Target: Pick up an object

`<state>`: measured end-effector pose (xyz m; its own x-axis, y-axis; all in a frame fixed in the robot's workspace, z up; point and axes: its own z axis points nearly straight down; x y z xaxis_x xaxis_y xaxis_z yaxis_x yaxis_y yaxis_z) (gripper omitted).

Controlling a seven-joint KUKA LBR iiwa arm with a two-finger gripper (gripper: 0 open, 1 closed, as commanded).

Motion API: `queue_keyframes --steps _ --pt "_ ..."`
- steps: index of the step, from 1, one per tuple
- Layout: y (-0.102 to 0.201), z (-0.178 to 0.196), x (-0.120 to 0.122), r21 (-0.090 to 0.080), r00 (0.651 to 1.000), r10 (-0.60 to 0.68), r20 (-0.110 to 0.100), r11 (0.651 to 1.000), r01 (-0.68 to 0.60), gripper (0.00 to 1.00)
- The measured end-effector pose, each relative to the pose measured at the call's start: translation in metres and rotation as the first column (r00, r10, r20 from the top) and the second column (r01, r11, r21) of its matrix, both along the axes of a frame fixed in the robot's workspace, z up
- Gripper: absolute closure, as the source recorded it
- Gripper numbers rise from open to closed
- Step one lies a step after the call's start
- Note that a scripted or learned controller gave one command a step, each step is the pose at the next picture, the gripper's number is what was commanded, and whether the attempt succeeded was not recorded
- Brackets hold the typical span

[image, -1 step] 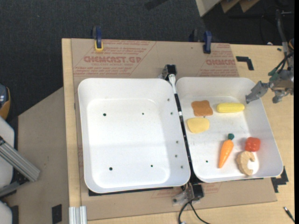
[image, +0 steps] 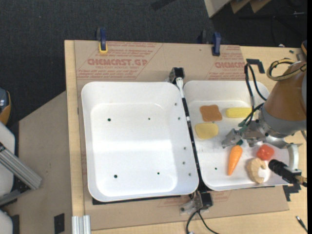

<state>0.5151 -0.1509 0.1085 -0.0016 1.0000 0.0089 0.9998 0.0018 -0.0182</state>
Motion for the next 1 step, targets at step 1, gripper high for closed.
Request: queue_keyframes --steps 1 --pt "-0.0016 -0.0258 -0.0272 -0.006 1.0 -0.003 0.012 1.0 0.003 0.0"
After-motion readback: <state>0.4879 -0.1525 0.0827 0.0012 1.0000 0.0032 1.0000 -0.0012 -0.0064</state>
